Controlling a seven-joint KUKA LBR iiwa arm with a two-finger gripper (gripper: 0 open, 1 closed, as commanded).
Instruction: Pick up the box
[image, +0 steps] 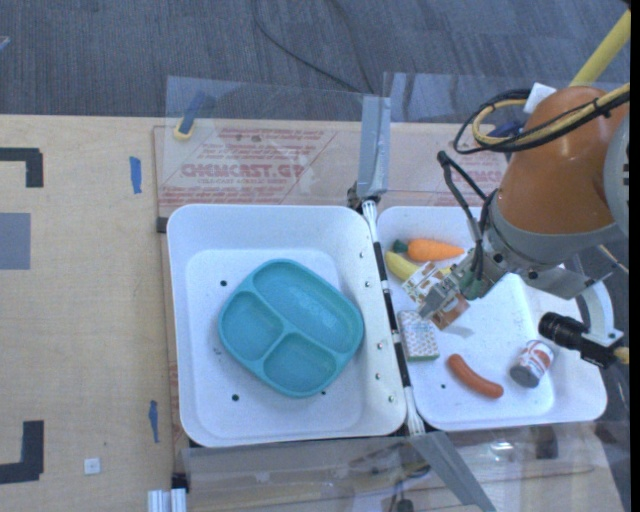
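Claw sat low in right bin, fingers closed on box. Box was just below carrot, above second box, left of sausage.

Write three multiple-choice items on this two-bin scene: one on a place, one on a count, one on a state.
1. Where does the blue divided plate lie?
A. in the left bin
B. in the right bin
C. on the bench outside the bins

2. How many compartments does that plate have?
A. two
B. three
C. five

3. How does the small can rest?
A. upright on the sausage
B. tipped on its side on the bin floor
C. stacked on the carrot

Answers:
1 A: the plate sits on the floor of the left bin.
2 B: its ridges mark off three wells.
3 B: the can lies tilted in the right bin, apart from the sausage and far from the carrot.
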